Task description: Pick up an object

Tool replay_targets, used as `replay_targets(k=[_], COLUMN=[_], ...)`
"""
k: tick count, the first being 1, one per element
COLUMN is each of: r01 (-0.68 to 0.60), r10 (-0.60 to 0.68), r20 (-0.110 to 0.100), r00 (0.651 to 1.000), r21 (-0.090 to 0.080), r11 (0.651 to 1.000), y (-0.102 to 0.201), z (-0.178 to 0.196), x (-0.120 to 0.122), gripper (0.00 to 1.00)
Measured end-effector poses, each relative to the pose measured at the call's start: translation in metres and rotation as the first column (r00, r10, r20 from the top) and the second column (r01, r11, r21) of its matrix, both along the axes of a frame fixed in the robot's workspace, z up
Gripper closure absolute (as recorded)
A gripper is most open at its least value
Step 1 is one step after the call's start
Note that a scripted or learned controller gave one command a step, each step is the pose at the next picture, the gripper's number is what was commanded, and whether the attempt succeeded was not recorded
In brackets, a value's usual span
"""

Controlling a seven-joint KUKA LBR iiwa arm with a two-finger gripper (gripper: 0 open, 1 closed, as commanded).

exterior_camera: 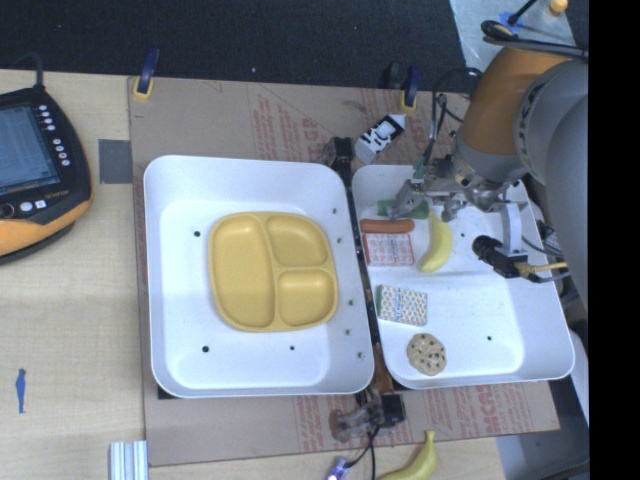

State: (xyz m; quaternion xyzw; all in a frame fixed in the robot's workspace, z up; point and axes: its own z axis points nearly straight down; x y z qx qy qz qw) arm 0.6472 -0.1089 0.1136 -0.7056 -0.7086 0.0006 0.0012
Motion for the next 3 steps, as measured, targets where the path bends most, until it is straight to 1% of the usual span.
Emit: replay_targets(k=[1, 2, 3], r01=[0.0, 0.002, 0.0], r10=[0.0, -0.002, 0.0], r20=[-0.002, 0.001, -0.002], r00=[1.0, 1.0, 1.0], r21=[0.0, -0.001, -0.002], r11=[1.0, 1.0, 1.0], y=[0.011, -0.014, 0.011], z=[-0.022, -0.022, -0.022], x=[0.008, 0.009, -0.027], gripper=[0.0, 0.0, 0.0])
